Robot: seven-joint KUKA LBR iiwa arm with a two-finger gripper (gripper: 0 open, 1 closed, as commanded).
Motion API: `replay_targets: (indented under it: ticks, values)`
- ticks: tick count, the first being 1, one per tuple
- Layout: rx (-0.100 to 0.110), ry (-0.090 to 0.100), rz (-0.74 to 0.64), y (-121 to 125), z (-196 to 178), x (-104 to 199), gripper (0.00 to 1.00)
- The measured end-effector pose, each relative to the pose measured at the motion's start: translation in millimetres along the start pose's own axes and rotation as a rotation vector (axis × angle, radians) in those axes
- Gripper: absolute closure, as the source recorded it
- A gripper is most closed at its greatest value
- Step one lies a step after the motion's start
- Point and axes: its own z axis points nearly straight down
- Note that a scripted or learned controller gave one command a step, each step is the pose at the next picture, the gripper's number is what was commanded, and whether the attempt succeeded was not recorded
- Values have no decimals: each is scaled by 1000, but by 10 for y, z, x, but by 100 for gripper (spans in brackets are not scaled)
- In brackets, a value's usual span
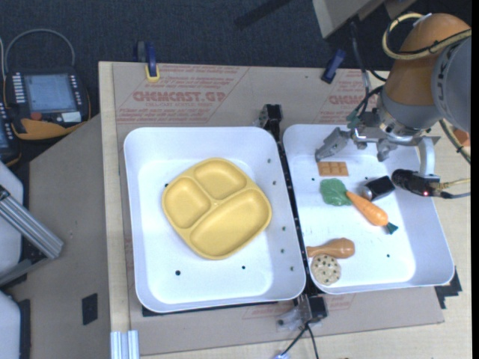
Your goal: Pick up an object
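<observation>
The right bin [419, 256] holds several toy foods. A brown cracker [333, 169] lies at the back, with a green leafy piece [334, 193] just in front of it. An orange carrot [369, 208] lies beside a small black block [379, 187]. Nearer the front are a tan drumstick [331, 249] and a speckled cookie [325, 269]. My gripper [358, 148] hangs over the back of this bin, above and behind the cracker. It is open, with its fingers [329, 145] spread wide and nothing between them.
The left bin [150, 170] holds a yellow divided plate [217, 208]. A black divider clamp [271, 115] sits between the bins at the back. A cable with a black connector [419, 182] trails over the right bin's far right side.
</observation>
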Motion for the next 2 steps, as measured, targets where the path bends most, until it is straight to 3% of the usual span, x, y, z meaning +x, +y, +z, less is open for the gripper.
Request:
replay_targets:
  ticks: [1, 2]
  values:
    - [-1, 0, 2, -61, 443, 16, 0]
    - [-2, -1, 2, -65, 654, 21, 0]
